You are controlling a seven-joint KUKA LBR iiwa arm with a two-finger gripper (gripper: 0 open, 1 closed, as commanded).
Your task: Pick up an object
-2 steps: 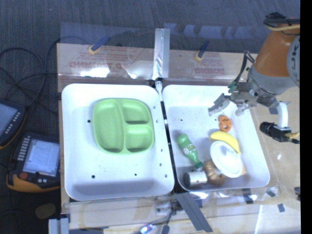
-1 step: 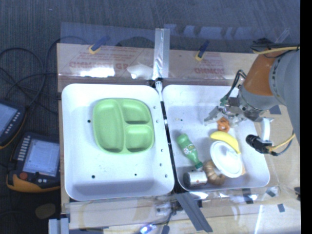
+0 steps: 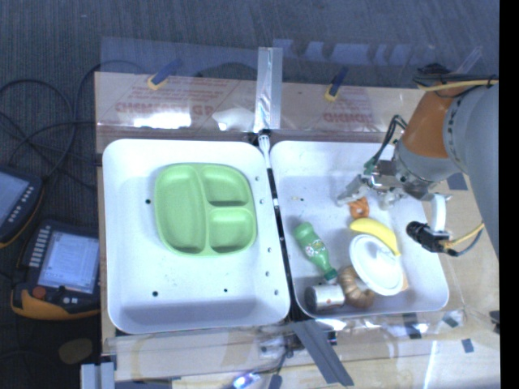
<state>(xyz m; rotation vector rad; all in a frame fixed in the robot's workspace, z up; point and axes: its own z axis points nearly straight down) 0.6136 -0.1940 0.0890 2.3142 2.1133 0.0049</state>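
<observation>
While reaching in from the right, my tool (image 3: 375, 186) is hovering low in the right bin (image 3: 316, 156), its fingers spreading apart and gripping nothing. Just below it, a small orange object (image 3: 359, 209) is lying on the bin floor. A banana (image 3: 375, 234) is curving beside a white bowl (image 3: 377, 264). A green bottle (image 3: 314, 250) and a metal can (image 3: 323, 297) are lying nearer the divider. A green divided plate (image 3: 205, 208) is sitting in the left bin (image 3: 130, 241).

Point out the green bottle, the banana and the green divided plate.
green bottle (image 3: 313, 249), camera view, middle of its body.
banana (image 3: 378, 235), camera view, middle of its curve.
green divided plate (image 3: 178, 205), camera view, floor of its large compartment.
</observation>
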